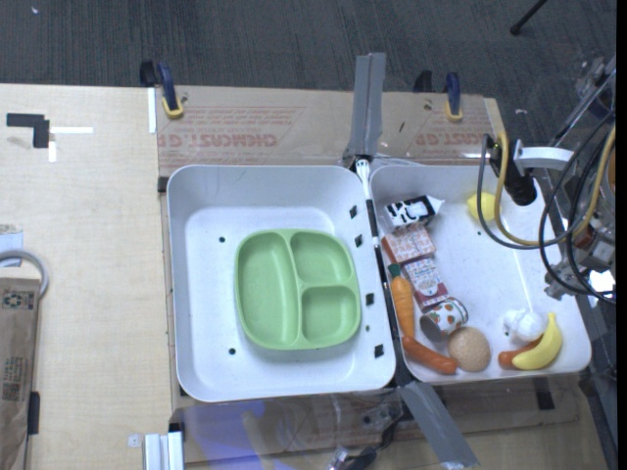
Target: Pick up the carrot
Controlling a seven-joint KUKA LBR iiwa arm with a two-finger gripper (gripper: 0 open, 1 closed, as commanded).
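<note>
The carrot [403,302] lies along the right bin's [460,179] left wall, beside the packets [416,262]. It looks rigid, light and smooth (probably plastic); grip across its thick middle. Whether the gripper is apart, I cannot tell.

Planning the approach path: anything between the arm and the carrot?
Nothing lies on the carrot; its top is exposed. It hugs the left wall of the right bin, and a packet sits tight against its right side, the side facing the arm. That probably leaves little room for fingers.
</note>
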